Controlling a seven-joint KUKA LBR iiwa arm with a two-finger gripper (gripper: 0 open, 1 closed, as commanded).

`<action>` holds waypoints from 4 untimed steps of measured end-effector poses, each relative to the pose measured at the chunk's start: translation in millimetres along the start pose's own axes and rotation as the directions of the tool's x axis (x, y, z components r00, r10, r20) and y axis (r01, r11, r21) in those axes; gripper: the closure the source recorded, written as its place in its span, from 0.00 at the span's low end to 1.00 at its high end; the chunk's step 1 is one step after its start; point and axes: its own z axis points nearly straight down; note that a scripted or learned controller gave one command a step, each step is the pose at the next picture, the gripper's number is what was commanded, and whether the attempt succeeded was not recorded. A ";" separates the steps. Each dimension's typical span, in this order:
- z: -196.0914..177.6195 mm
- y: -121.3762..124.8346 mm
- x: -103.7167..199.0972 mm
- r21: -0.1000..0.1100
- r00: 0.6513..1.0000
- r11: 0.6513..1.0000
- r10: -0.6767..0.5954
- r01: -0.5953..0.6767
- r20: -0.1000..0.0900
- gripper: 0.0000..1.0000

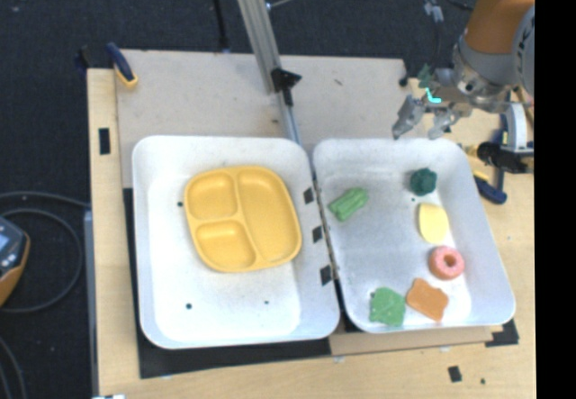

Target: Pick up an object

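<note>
Fingers spread above dark-green lump

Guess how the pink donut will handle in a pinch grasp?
The donut lies flat, so it probably won't roll. Its rounded rim looks smooth and may slip sideways from a pinch. It looks like a small toy, likely light.

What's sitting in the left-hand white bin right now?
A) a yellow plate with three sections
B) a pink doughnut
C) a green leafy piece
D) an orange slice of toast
A: the yellow divided plate lies alone in the left bin, while the pink doughnut, the green pieces and the orange toast all lie in the right bin.
</note>
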 end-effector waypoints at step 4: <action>145.3 -4.8 -12.7 0.000 1.000 1.000 -0.001 0.001 0.002 0.00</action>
